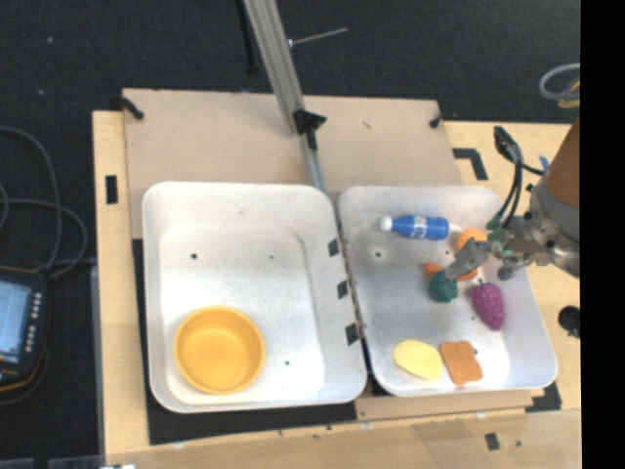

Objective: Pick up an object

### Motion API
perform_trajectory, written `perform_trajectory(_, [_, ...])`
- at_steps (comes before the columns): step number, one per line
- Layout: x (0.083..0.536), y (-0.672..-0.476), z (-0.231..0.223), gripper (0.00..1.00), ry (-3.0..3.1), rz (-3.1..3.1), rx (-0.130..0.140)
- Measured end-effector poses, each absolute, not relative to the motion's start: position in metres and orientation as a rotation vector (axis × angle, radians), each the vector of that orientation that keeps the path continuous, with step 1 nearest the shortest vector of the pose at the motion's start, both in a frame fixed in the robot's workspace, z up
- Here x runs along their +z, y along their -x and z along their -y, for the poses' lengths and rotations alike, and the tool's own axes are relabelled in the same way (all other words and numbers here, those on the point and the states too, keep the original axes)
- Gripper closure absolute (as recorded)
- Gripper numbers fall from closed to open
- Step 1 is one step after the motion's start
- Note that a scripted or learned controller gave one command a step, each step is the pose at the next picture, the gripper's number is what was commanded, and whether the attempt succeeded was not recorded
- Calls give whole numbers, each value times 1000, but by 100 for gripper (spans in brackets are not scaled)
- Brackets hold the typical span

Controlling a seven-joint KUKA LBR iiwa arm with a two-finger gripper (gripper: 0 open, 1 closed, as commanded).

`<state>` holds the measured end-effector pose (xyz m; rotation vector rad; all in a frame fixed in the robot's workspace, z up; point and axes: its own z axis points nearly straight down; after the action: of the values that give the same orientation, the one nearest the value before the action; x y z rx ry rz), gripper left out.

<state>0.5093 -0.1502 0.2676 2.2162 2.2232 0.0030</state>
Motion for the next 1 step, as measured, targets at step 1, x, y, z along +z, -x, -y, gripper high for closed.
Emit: perform_trajectory(1, [268, -509, 150, 0, -2218, -2222, 3])
